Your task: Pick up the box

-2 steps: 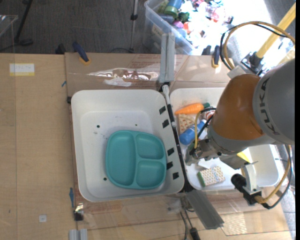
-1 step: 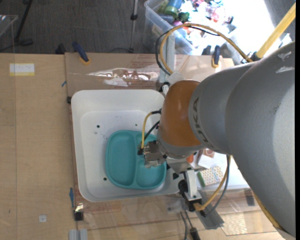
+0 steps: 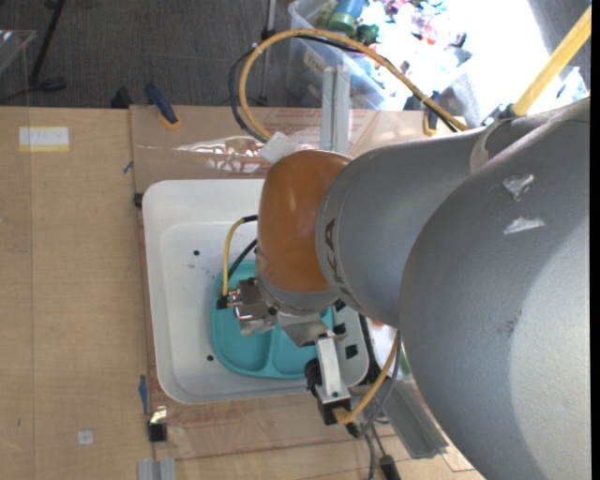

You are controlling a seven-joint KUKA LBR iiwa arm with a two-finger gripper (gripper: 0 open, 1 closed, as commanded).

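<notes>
— While we look down on the bench (image 3: 66, 281), what do we meet first?
— We meet the arm (image 3: 469, 281), grey and broad, which reaches in from the right and covers most of that side. Its orange band (image 3: 291, 225) hangs over the white bin (image 3: 178, 202).
— And the gripper?
— We find the gripper (image 3: 251, 314) just under the band, low over the bin's floor, above the edge of a teal tray (image 3: 239, 354). Whether it is open or closed we cannot tell, for the wrist stands between us and it.
— Does it hold anything?
— We cannot tell that either.
— Where is the box?
— We cannot tell. The arm covers the right part of the bin and what lies past it, and the floor that we do see bears the tray and a few dark specks.
— How does the tray lie?
— Flat, we think, toward the bin's near right corner, its near edge close to the bin's wall. A ridge parts it into compartments, and the gripper hides part of it from us.
— What else do we see on the bench?
— At its far edge we see a blue and orange tool (image 3: 164, 108), well apart from the bin, and far to the left a white label (image 3: 44, 138). Beyond the bench stands a clear tub (image 3: 305, 23) with bright things in it.
</notes>
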